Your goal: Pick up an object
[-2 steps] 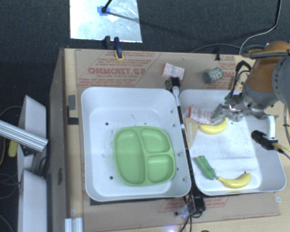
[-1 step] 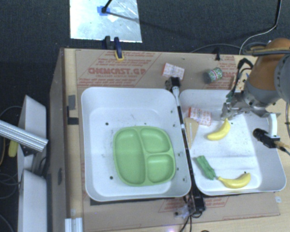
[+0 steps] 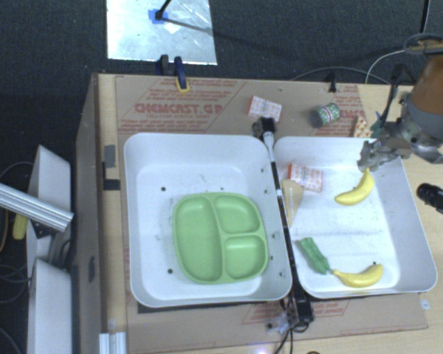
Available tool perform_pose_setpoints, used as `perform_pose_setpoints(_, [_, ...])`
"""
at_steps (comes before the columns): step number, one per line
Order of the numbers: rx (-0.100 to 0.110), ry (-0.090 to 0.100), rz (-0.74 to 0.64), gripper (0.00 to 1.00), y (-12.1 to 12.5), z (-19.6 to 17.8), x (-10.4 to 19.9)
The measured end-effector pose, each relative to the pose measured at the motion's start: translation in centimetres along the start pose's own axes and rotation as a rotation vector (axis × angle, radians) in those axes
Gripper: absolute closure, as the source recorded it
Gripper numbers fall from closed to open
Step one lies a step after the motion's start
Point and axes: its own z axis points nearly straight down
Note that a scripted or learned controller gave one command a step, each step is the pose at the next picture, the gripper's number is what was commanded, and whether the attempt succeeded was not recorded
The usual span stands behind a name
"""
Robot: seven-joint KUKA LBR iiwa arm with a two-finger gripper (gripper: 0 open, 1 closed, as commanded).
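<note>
The upper banana [image 3: 356, 189] is judged to be the target of an approach step not yet turned into a grasp, and a short descent with the piece centred is called for next. It lies in the right bin [image 3: 417, 231], near the far wall, just below the gripper [image 3: 374, 157], whose opening cannot be told and in which nothing is seen held

In the left bin [image 3: 144, 198] lay a divided plate [image 3: 220, 237]. In the right bin [image 3: 410, 231], one banana [image 3: 356, 190] lay at 1 o'clock, another banana [image 3: 360, 275] at 6.
</note>
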Motion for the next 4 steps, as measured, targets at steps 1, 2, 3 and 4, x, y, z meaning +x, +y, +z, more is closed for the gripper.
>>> perform_pose_setpoints(1, [0.003,0.002,0.000,1.00,-5.3,-2.2,6.5])
perform_pose_setpoints(2, [0.003,0.002,0.001,0.00,-5.3,-2.2,6.4])
perform_pose_setpoints(3, [0.005,0.002,0.002,0.00,-5.0,5.8,6.4])
perform_pose_setpoints(4, [0.004,0.002,0.002,0.00,-5.8,13.6,6.7])
